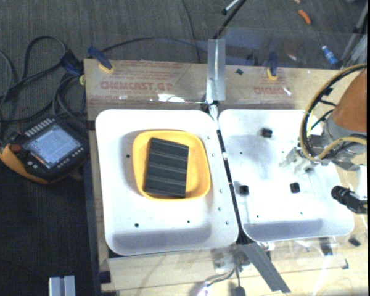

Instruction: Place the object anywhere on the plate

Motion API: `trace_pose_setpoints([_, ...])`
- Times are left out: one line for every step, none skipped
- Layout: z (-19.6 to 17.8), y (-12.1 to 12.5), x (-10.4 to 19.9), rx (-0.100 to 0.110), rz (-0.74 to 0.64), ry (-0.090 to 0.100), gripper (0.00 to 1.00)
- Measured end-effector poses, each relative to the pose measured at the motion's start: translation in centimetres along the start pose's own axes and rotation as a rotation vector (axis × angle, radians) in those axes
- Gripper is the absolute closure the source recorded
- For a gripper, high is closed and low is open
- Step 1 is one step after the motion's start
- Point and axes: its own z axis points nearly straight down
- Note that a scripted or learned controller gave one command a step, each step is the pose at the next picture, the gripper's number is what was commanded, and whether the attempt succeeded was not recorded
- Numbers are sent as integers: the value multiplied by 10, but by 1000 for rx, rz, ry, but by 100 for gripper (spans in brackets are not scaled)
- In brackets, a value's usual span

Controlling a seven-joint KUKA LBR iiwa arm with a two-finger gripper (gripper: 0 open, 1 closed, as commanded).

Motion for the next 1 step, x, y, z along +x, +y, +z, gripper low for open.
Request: trace_pose_setpoints([0, 0, 0, 0, 0, 0, 0])
